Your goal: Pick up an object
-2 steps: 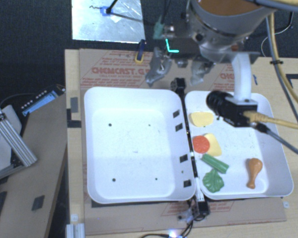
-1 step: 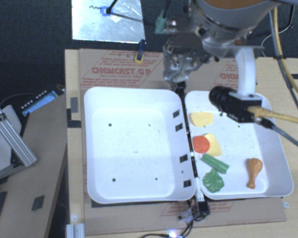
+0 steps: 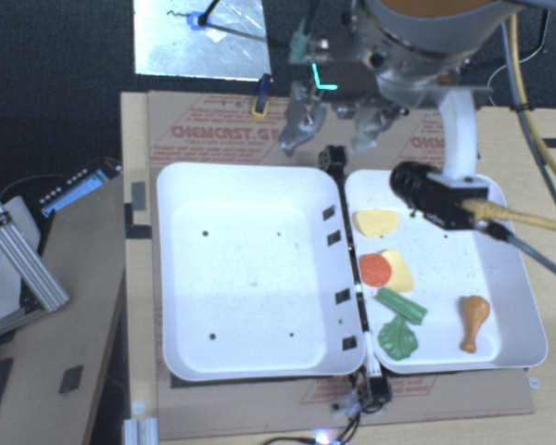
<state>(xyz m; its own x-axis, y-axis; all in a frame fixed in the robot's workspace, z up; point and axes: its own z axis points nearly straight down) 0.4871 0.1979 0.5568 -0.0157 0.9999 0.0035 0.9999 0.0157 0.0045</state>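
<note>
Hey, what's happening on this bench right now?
A robot arm hangs over the back edge of two white bins, its gripper open and holding nothing. The toy food lies in the right bin: a yellow piece, a tomato slice, green vegetables and a drumstick.

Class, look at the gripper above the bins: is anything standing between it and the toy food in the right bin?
Nothing visible does. The gripper hangs open beyond the bins' far edge; the yellow piece lies nearest, uncovered, in the right bin.
</note>
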